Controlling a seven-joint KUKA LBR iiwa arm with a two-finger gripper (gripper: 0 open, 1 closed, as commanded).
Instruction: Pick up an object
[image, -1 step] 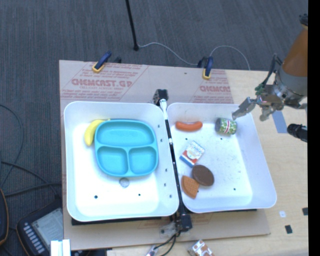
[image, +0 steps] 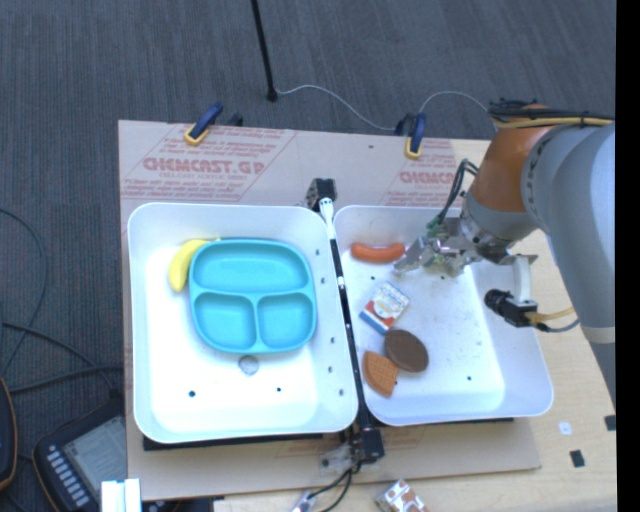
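Observation:
My gripper (image: 413, 262) hangs low over the back of the right bin (image: 520, 385), pointing left. An orange-red sausage (image: 377, 251) lies just left of its tip, close by but apart from it. Nearer the front, a small blue, white and red packet (image: 385, 305) rests in the bin. A brown round cookie (image: 406, 350) and an orange wedge (image: 380, 373) lie in front of the packet. Nothing shows in the gripper's grasp.
The left bin (image: 150, 330) holds a blue divided plate (image: 253, 295) with a yellow banana (image: 182, 263) at its left edge, and a small grey piece (image: 248, 366) in front of the plate. A black rail (image: 335, 270) separates the bins.

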